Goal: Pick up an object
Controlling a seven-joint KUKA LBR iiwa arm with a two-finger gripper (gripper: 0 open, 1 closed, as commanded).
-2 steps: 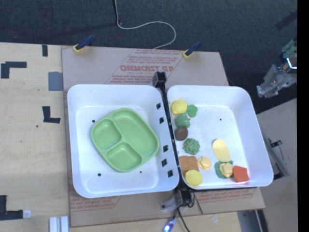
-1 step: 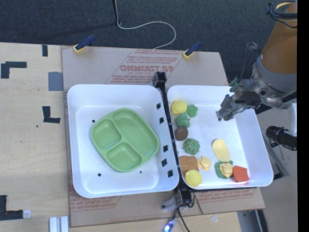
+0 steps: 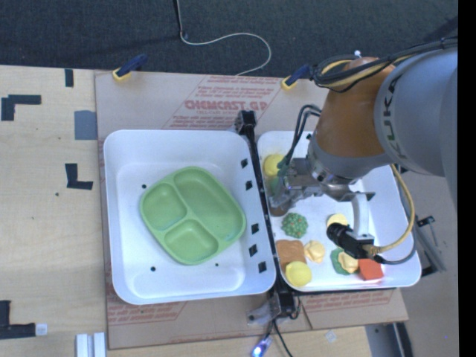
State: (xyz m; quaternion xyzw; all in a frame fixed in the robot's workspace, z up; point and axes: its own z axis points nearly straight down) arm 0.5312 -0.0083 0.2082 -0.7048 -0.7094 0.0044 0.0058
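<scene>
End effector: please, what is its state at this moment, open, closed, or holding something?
End effector: low in the right bin, near its left wall, above the green bumpy toy. Open, closed or holding something: it cannot be told.

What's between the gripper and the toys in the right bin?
Nothing visible. The gripper hangs low at the right bin's left side, directly over the toys; the green ball lies just below it, the yellow ball just above in the picture.

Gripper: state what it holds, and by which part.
Cannot be told. The gripper is low in the right bin near the green bumpy toy, its tips blurred.
</scene>
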